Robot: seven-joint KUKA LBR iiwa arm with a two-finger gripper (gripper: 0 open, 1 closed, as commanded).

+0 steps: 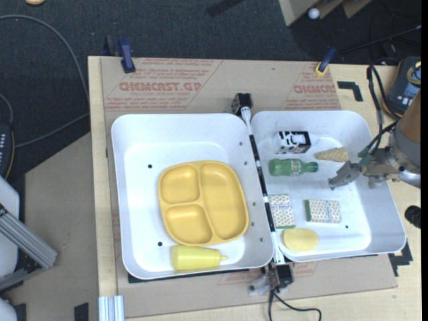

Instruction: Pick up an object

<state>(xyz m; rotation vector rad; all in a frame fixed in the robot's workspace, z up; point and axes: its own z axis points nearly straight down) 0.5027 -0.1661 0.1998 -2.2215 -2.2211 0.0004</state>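
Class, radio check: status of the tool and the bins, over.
Tool low in right bin, nothing between fingers. Green bottle lies nearest. Yellow tray in left bin.

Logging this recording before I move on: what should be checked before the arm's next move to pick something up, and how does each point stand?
1. Gripper over the right bin: ok.
2. Gripper holding nothing yet: ok.
3. Green bottle lies close by, apart from its neighbours: ok.
4. Jaws open enough for the bottle: cannot tell.
5. Two small packets lie flat, hard to grip: not ok.
6. Yellow tray sits in the left bin, out of the way: ok.
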